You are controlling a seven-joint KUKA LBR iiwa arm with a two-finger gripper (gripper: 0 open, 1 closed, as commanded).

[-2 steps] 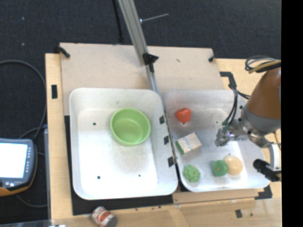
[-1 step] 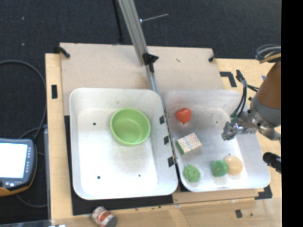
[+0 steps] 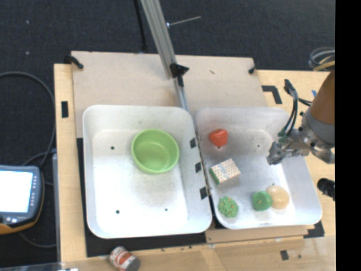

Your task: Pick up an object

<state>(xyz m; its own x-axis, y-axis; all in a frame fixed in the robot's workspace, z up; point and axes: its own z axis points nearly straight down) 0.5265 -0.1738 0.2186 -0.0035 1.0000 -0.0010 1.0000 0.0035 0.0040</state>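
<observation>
Your hand [image 3: 274,154] hovers at the right bin's [image 3: 242,120] right side, whether apart or together you cannot tell, above the cream ball [image 3: 278,197] beside the green ball [image 3: 261,201].

Right bin: red object [image 3: 218,138], patterned cube [image 3: 225,171], green textured ball [image 3: 228,206], green piece [image 3: 261,201] touching cream ball [image 3: 278,197]

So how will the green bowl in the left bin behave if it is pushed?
The green bowl looks like thin plastic, so it is probably light and would slide across the left bin. It stands upright and low with a wide mouth, so tipping seems unlikely.
</observation>
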